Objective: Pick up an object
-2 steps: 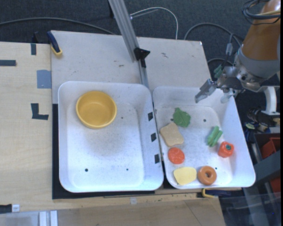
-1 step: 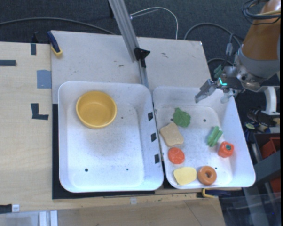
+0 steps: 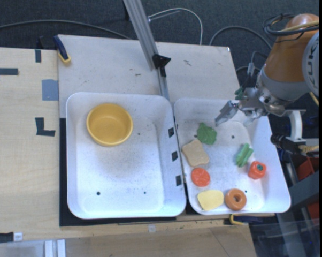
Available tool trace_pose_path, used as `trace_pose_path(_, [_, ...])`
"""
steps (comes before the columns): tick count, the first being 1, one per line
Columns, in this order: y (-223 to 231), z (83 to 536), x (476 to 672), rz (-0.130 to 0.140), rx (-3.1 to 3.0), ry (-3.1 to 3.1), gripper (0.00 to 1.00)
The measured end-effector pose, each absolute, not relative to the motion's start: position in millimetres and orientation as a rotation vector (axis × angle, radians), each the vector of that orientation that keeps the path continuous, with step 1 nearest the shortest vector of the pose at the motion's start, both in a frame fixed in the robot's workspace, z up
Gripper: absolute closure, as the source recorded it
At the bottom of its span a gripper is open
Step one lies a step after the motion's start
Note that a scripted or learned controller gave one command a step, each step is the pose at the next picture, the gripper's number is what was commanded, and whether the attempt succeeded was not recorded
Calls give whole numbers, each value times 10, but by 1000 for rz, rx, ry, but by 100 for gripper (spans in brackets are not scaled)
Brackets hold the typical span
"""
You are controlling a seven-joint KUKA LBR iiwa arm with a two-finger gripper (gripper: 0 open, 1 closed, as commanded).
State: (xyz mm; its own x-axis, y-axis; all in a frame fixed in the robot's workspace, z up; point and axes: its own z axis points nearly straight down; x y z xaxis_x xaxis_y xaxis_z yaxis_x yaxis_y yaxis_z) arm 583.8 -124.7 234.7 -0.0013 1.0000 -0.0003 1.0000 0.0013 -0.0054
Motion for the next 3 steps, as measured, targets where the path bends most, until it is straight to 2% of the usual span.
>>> trace_pose_path(2, [-1103, 1391, 5789, 7, -2216, -2219, 0])
trace_pose_path(3, [-1104, 1520, 5798, 4, -2217, -2222, 100])
